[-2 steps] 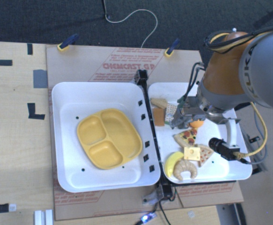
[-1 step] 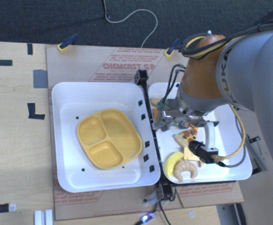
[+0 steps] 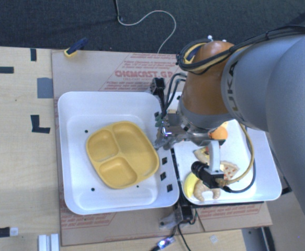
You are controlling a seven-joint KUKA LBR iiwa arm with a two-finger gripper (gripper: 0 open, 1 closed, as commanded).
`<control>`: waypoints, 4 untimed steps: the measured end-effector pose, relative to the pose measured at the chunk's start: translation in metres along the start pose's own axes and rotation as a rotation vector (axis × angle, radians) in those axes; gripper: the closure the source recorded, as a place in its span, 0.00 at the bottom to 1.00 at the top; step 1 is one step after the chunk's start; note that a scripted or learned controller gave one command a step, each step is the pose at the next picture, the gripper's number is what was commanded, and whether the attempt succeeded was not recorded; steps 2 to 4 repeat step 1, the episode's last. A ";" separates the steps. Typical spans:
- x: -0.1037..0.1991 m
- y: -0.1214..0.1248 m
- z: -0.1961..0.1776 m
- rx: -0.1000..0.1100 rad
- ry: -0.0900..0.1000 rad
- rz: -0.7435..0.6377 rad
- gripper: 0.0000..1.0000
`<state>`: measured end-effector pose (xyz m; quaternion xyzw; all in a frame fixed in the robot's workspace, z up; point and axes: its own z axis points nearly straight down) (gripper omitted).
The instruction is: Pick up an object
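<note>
While the arm (image 3: 267, 88) reaches in from the right of my feed, its orange-banded wrist hangs over the inner edge of the right bin (image 3: 270, 178). The gripper (image 3: 198, 136) sits under that bulk, so I cannot tell whether it is released, clenched or grasping anything. The left bin (image 3: 68, 140) holds one thing — a yellow plate (image 3: 122, 153) with three compartments, lying flat and turned at an angle, nearer the bin's right wall than its left. The right bin is where the small things to pick lie, partly covered by the arm. There is an orange piece (image 3: 219, 133) near the upper end just beside the wrist, a pale tan piece (image 3: 201, 153) below it, and a wedge that looks like a pizza slice (image 3: 229, 167) toward the middle. A yellow rounded piece (image 3: 190, 182) lies by the lower left corner, and a second tan piece (image 3: 205, 194) is right against it at the lower rim — what each really is I can't make out. Both bins rest side by side on a cardboard sheet (image 3: 136, 72) with red print. A small blue-and-yellow thing (image 3: 75, 46) lies at the sheet's upper left corner, well apart from the bins.
</note>
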<state>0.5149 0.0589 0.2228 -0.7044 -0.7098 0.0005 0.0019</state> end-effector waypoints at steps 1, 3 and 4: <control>0.005 0.004 -0.008 -0.001 -0.002 0.005 1.00; 0.005 0.004 -0.008 -0.001 -0.002 0.005 1.00; 0.005 0.004 -0.008 -0.001 -0.002 0.005 1.00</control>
